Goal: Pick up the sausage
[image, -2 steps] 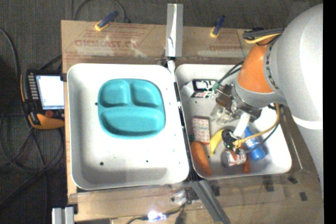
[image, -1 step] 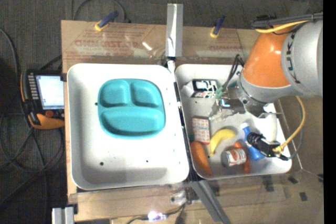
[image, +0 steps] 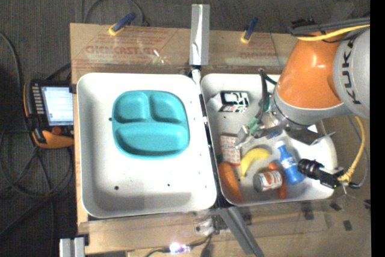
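Well apart: sausage (image: 230,181), fingers (image: 255,127)

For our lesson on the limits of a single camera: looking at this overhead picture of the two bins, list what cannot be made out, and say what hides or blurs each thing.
- Gripper: the arm's orange band and wrist cover it, so its finger state is unreadable.
- Right bin: its far right part lies under the arm.
- Sausage: visible by the bin's left wall, though its lower end blurs into the rim.
- Can: label too small to read.
- Blue bottle: partly overlapped by black hardware.
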You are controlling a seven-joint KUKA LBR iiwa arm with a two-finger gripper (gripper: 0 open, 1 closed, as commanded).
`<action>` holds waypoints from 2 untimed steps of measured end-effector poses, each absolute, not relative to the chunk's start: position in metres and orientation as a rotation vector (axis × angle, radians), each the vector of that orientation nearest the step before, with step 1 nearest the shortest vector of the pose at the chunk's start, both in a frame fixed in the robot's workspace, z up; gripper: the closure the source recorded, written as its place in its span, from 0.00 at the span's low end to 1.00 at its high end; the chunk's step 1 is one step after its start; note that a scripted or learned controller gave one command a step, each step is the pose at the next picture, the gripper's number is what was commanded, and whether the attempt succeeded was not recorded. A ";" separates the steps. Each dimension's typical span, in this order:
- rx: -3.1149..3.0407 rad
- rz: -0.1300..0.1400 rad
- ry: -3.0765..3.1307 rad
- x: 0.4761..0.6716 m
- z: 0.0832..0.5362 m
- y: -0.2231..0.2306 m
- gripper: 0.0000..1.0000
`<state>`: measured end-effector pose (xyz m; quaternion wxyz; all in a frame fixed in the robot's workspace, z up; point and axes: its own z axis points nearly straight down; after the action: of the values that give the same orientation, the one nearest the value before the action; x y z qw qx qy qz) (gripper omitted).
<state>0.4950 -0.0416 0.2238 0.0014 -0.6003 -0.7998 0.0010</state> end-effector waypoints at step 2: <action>-0.330 -0.003 -3.124 0.485 0.194 -0.014 1.00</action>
<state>0.4854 -0.0144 0.1941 0.0003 -0.1052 -0.9945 -0.0010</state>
